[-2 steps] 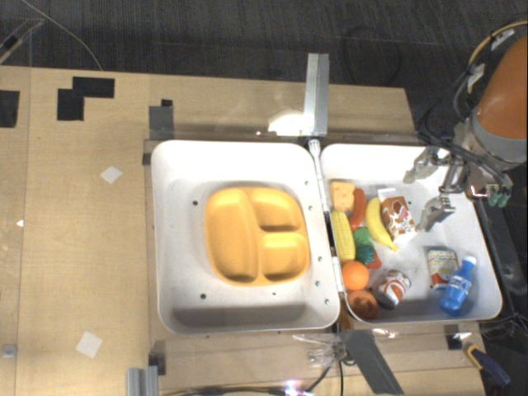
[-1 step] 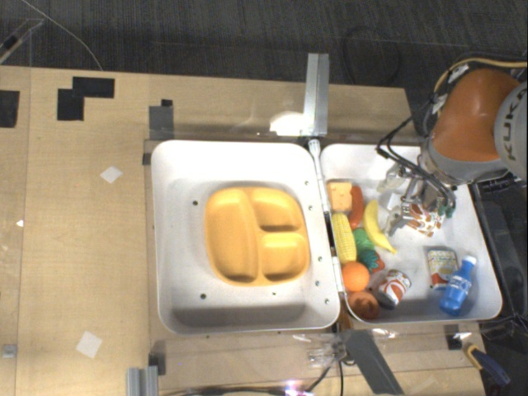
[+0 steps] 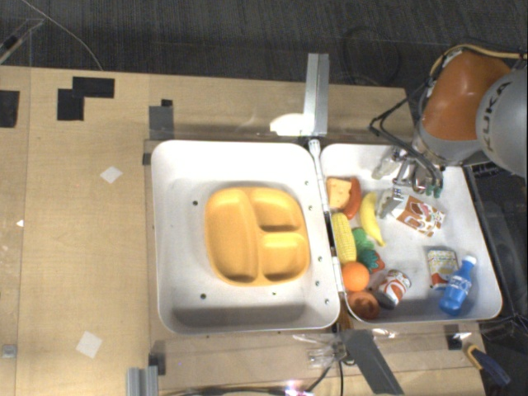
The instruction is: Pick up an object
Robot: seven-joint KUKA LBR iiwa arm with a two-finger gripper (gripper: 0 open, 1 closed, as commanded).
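Your claw (image 3: 404, 184) hangs low in the right bin (image 3: 478, 229), near its far wall, and whether it is released or clenched cannot be told from this camera view; nothing is visibly caught in it. The task leaves the choice of object to you. The nearest candidate is the flat red-and-white snack packet (image 3: 421, 215), lying just beside the claw on its near side, with a banana (image 3: 371, 219) close on the other side, toward the divider between the bins.

To do this step well, pick one target and centre over it before you descend. The packet lies flat, so it will likely be hard to pinch; the banana's rounded body probably offers a better bite if you grip across its narrow width. Keep clear of the crowd along the divider, where a graze could shift several items at once.

Count in the right bin: one slice of toast (image 3: 341, 193), one banana, one corn cob (image 3: 342, 238), one green vegetable (image 3: 368, 252), one orange (image 3: 355, 276), one dark red fruit (image 3: 364, 304), one small can (image 3: 395, 286), one small carton (image 3: 441, 263), one blue bottle (image 3: 457, 286) and one snack packet. The left bin (image 3: 173, 221), well away from the claw, holds one yellow divided tray (image 3: 256, 233).
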